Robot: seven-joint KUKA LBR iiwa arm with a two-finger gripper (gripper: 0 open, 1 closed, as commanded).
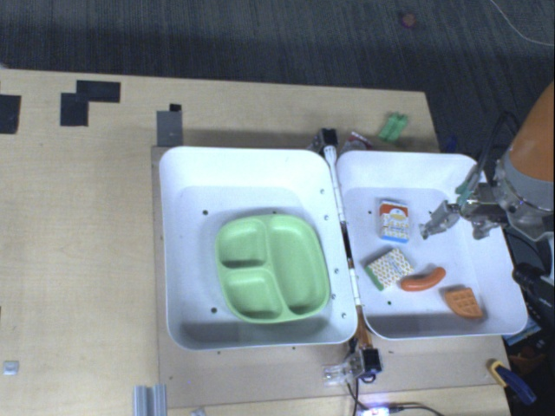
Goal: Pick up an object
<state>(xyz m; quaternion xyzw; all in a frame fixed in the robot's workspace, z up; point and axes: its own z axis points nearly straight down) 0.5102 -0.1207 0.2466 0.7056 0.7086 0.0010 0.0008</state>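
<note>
While pincer point(438, 221) hovers, two bins point(251, 167), four items, one tray point(271, 267)

We look down from a fixed camera high above the desk point(78, 258), at a slant, taking in both white bins point(173, 232) whole.

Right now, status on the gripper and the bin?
Gripper over right bin, holding nothing. Carton, sausage, waffle lie untouched. Nothing blocking.
</note>
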